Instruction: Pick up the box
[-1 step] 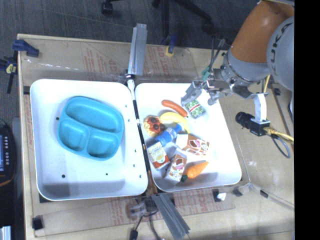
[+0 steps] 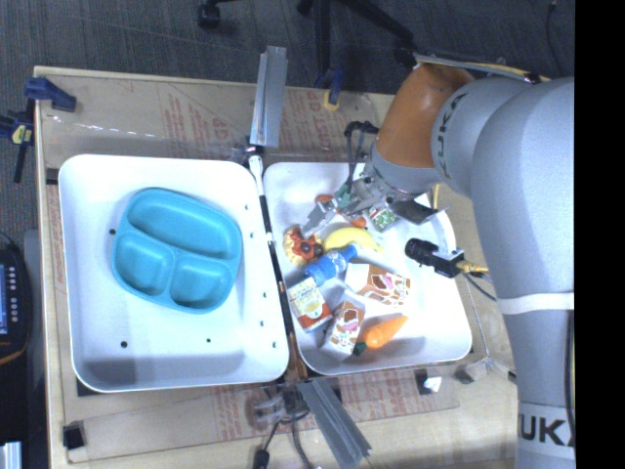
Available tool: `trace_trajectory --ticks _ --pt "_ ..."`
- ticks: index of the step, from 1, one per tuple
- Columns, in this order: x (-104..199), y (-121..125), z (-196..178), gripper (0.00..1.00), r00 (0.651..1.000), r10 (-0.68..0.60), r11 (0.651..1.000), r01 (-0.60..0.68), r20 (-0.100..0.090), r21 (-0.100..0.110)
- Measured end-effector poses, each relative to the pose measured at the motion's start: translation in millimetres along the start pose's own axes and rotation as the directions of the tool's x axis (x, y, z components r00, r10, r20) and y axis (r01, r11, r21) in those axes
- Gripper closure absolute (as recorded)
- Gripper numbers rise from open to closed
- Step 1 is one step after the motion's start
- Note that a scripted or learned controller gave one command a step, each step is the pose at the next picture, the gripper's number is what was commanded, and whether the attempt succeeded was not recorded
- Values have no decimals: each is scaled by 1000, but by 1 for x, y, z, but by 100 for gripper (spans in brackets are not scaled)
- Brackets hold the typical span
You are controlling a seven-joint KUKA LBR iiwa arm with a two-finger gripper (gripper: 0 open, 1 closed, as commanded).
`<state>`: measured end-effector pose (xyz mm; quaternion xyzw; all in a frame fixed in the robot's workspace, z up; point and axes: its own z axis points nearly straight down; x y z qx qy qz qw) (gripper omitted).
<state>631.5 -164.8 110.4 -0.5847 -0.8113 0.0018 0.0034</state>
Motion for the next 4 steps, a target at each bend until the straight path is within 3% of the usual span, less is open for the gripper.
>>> trace_trajectory --ticks 1,2,3,4 --pt "18 33 19 0 949 -314 949 314 5 -4" --pt "44 44 16 0 603 -797 604 797 16 2" --pt "45 44 8 100 601 -799 601 799 11 2" --pt "45 44 8 0 601 -799 601 799 11 2"
